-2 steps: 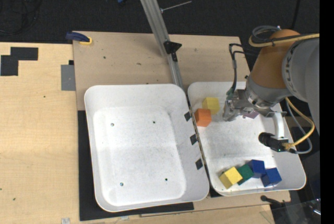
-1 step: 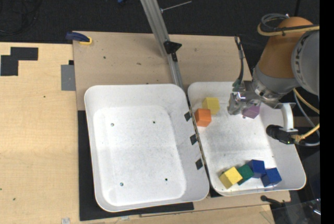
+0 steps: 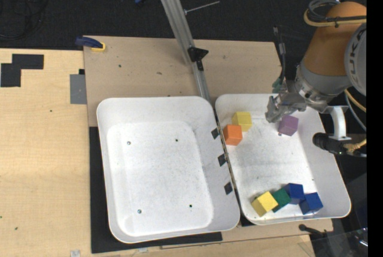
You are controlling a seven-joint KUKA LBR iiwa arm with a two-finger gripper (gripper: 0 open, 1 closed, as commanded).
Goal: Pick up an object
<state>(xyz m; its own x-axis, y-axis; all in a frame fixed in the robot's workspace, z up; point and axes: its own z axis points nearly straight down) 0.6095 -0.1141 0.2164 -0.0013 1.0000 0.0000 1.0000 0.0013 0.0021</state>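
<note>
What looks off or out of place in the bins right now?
Nothing looks spilled or damaged. All blocks sit inside the right bin: a yellow block and an orange block near its left wall, a purple block beside the tool, and a yellow, green and blue cluster at the near edge.

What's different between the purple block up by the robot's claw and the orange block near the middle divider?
The purple block sits right beside the gripper, at the far side of the right bin; the orange block lies away from the gripper, against that bin's left wall. The orange block touches a yellow block; the purple block has no block against it. Their colours differ. Both are small cubes of similar size in the same bin.
</note>
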